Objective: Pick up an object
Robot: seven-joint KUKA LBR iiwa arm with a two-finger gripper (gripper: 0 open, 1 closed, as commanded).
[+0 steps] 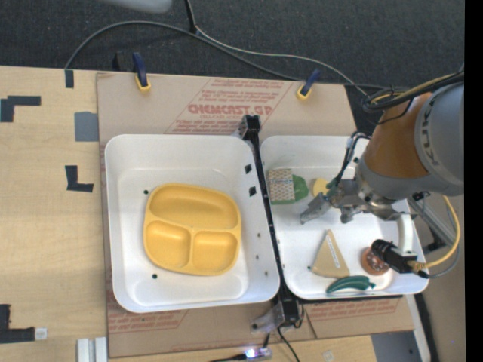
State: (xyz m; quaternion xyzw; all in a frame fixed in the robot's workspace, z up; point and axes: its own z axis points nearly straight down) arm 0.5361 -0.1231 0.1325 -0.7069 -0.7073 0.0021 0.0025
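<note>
Pale wooden tabletop (45, 225) carries a brown cardboard sheet (226, 104) on which two shallow white bins sit side by side. Nearest the camera, along the right white bin (302, 274)'s front edge, lie a curved green plastic piece (349, 283) and a small round brown object (372, 259), with a tan triangular wedge (330, 255) just behind them. The left white bin (124, 172) holds a yellow plastic divided plate (192, 228). Further back, the tool (330, 204) hovers low in the right bin, its two grey fingers spread apart with nothing between them. Just beyond lie a checkered tan pad on a green item (285, 185) and a small yellow object (321, 185). Judging from this, no object is picked up yet; closing on something and lifting both remain.
</note>
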